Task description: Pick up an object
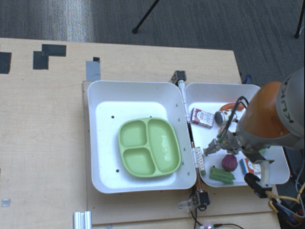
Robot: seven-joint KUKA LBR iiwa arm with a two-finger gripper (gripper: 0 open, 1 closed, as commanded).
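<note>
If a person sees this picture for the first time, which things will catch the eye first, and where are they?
First comes the light green divided plate, lying in the middle of the left bin. Next is the arm's orange band, which hangs over the right bin. Below it, near that bin's front edge, small things lie together: a purple ball and a green vegetable, with a dark red carton farther back.

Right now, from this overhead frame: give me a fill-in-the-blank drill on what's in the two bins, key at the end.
1. The green divided tray has ___ compartments.
2. The tray lies in the ___ bin of this view.
3. The purple round object lies in the ___ bin of this view.
4. Just below the purple object in the picture lies a ___ vegetable.

Missing words: three; left; right; green
</note>
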